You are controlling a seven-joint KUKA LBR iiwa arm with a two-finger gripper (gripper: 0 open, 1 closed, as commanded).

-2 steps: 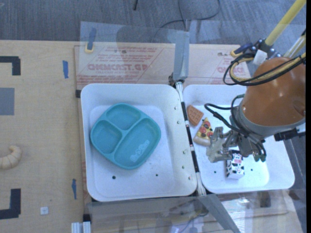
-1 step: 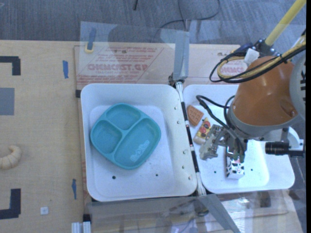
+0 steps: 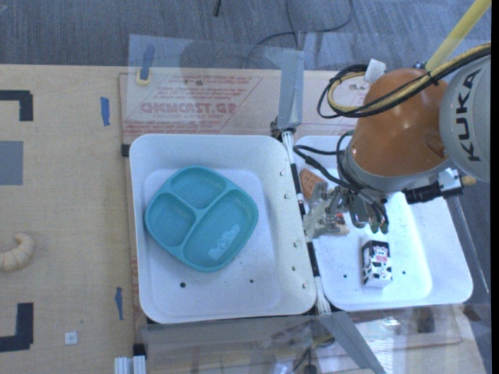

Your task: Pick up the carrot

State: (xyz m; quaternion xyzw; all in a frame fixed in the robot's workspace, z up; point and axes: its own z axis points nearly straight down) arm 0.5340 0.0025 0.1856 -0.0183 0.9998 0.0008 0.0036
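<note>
Gripper (image 3: pixel 343 209) low at the right bin's (image 3: pixel 444 275) left edge; finger spread impossible to tell. Carrot (image 3: pixel 311 182) just up-left, against the bin wall. Cow-patterned carton (image 3: pixel 377 264) near below. Teal divided plate (image 3: pixel 202 217) in left bin (image 3: pixel 156 287).

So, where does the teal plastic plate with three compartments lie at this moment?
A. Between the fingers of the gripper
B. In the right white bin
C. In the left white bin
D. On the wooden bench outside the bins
C: the teal plastic plate with three compartments lies flat on the floor of the left white bin, while the gripper is over the right white bin.
</note>
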